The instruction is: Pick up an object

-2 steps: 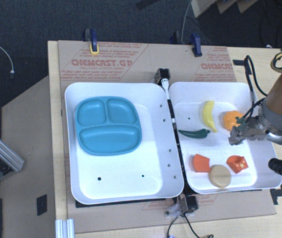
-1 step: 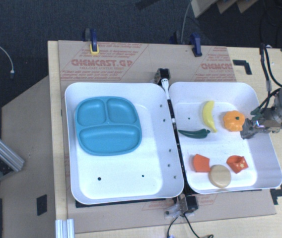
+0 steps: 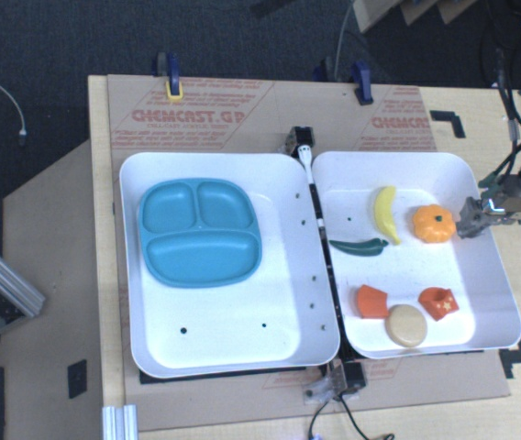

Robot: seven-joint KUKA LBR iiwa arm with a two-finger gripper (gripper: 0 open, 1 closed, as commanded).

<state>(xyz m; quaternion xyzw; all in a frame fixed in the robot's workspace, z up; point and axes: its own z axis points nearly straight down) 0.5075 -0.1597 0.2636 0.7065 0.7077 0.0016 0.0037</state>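
Gripper point(image 3: 473, 216) is hanging at the right wall of the right bin point(image 3: 494, 273), and whether it is open or closed cannot be told from this slanted view; nothing is showing in its grasp, so the pick is judged as not yet made. Just beside it, toward the bin's middle, the orange pumpkin-like toy point(image 3: 432, 225) is sitting, the closest candidate; a step farther on the same side, the yellow banana point(image 3: 385, 213) is lying with the dark green pepper point(image 3: 360, 245) close under its lower end. Nearer the camera than the gripper, the red toy point(image 3: 438, 303), the beige round piece point(image 3: 406, 325) and the orange-red block point(image 3: 371, 301) are clustering, the beige piece touching or nearly touching its neighbours. Well apart, across the divider, the blue divided plate point(image 3: 201, 232) is resting in the left bin point(image 3: 215, 337).

Several things are threatening the attempt, as a judgement: the gripper is working so close to the bin wall that a descent could be catching the rim; the round orange toy is likely to be rolling or squirting away under an off-centre squeeze; among the clustered three, a reach could be nudging a neighbour or closing on two pieces at once.
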